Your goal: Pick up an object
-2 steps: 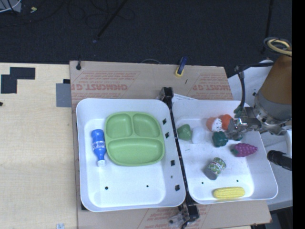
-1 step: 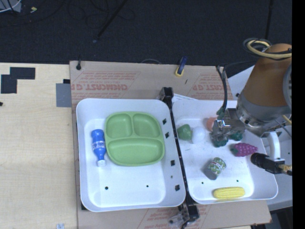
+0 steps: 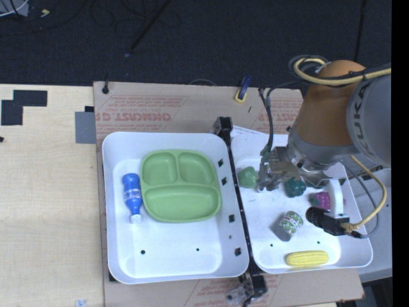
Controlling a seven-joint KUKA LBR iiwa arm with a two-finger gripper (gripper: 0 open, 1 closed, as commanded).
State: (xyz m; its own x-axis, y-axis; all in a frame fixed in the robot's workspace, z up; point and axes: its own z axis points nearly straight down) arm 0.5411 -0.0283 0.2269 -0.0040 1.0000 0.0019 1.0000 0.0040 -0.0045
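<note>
My gripper hangs low over the right bin, near its left wall. A pale green lump lies just left of the gripper, close to it or touching; I cannot tell which. A teal object sits just right of the gripper, partly under the wrist. Further right lies a magenta object. A small patterned can lies on its side toward the front. A yellow corn cob rests along the bin's front edge.
The left bin holds a green divided plate and a blue bottle lying beside it on the left. A black divider runs between the bins. The arm's bulk covers the right bin's back right part.
</note>
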